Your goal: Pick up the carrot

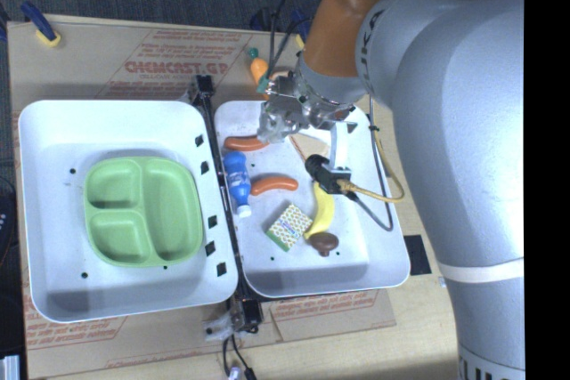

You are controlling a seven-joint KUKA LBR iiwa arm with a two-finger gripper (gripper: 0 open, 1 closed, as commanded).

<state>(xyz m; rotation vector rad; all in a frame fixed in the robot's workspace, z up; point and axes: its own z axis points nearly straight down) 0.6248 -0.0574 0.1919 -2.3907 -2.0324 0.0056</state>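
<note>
White plastic bins sit side by side on the cardboard-covered tabletop (160,58), and the action is all in the right-hand white bin (378,258). The grey arm with its orange band (343,22) reaches in from the right and hangs over that bin's far end. Its metal gripper (278,125) is low over the bin's far left corner, but whether it is apart or together can't be made out from this angle.

Just to the left of the gripper, touching it or very nearly, lies an orange tapered carrot (242,143), flat on the bin floor beside the dividing wall. Nothing shows it clamped. A second orange-red elongated piece (273,184) lies nearer the camera, mid-bin, and which of the two is truly the carrot is hard to call.

A blue bottle with a white cap (236,180) lies against the divider between them. A yellow banana (322,211) curves down the right side, with a yellow-green patterned packet (289,228) beside it. The left-hand white bin (44,191) holds a green divided plate (142,211).
</note>
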